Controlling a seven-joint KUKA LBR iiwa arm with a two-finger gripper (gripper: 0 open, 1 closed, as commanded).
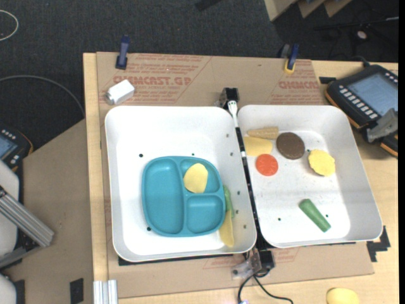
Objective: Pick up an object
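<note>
Cardboard-covered tabletop point(190, 81) bearing two white bins side by side; take the black divider strip point(240, 145) between them as your landmark. Right of it, the right bin point(354, 189) holds a brown disc point(291, 145), an orange disc point(266, 164), a yellow wedge point(257, 145), a tan stick point(262, 132), a yellow crinkled piece point(321, 162) and a green cylinder point(314, 215). Left of it, the left bin point(126, 170) holds a teal divided tray point(166, 198) with a yellow piece point(196, 178) in its upper compartment. Your likeliest target, the green cylinder, lies farthest toward the arm's entry side, long axis running diagonally away from the strip. You cannot tell the pincer's state from this view.
</note>
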